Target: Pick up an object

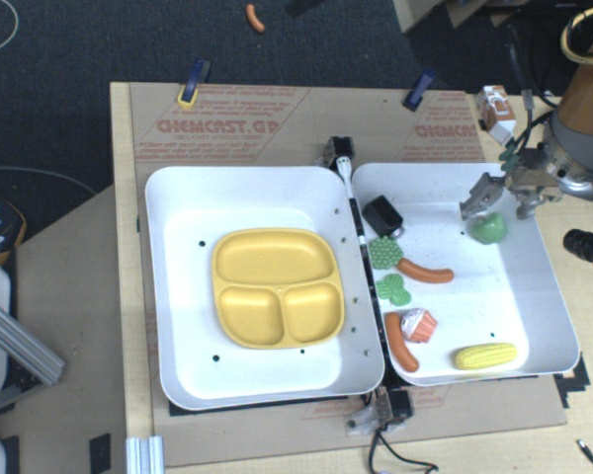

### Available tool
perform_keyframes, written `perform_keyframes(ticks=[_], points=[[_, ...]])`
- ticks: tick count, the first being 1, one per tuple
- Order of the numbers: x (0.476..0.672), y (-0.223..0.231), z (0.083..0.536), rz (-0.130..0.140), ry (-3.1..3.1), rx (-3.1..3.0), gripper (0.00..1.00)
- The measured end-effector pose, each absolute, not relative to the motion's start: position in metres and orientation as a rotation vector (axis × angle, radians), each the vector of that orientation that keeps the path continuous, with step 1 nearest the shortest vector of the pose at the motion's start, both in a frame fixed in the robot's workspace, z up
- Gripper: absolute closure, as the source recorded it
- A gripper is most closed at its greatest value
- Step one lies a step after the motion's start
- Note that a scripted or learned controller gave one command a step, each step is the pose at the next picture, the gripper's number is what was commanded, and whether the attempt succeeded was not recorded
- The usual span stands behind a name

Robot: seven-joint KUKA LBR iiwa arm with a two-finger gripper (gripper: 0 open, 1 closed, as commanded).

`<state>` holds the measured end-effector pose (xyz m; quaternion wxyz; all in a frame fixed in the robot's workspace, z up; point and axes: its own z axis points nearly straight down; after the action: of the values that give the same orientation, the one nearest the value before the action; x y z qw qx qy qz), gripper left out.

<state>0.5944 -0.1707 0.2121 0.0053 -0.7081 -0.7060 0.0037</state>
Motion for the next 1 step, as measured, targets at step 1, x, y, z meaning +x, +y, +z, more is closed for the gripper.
perform_keyframes(ticks=[1], points=[[0.5973,-0.1707,0.2196,0.000,-2.222,-2.222,0.00]])
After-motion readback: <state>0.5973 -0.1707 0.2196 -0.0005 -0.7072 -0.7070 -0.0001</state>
